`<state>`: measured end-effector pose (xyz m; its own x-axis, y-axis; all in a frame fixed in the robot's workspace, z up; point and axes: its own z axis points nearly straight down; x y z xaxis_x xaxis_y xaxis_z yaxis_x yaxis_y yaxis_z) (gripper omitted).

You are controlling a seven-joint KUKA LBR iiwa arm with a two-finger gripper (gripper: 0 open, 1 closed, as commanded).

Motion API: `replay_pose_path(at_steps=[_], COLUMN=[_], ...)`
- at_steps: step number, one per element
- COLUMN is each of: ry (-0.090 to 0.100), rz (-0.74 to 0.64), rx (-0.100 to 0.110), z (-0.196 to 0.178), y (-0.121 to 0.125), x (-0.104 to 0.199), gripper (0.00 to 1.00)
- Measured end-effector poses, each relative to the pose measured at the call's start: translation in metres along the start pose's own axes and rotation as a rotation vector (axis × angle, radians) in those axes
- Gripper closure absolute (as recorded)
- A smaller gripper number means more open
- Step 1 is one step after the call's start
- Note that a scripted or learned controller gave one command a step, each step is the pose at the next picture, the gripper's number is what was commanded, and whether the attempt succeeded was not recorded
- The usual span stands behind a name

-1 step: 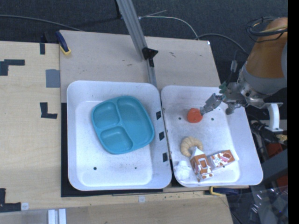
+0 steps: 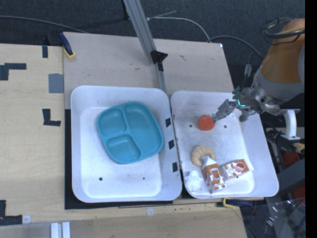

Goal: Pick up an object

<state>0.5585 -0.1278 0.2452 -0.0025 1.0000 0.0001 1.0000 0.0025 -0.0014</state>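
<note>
Your gripper point(image 2: 229, 110) hangs just beside the red ball point(image 2: 206, 123) near the right bin's point(image 2: 262, 148) far edge, jaws unreadable; it looks light, round, roll-prone—pinch across its middle.

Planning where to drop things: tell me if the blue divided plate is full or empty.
Empty: all three compartments of the blue plastic divided plate in the left white bin show bare blue.

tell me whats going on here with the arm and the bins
A robot arm reaches in over the right bin, its gripper low beside a small red ball, apparently going for it. A pastry and a small carton lie nearer the front. The left bin holds a blue divided plate.
</note>
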Motion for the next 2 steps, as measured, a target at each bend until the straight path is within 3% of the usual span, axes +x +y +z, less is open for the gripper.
replay_pose_path(at_steps=[2], ry=[0.0], rz=[0.002], rx=[0.006], z=[0.101], y=[-0.001], x=[-0.009], gripper=[0.0])
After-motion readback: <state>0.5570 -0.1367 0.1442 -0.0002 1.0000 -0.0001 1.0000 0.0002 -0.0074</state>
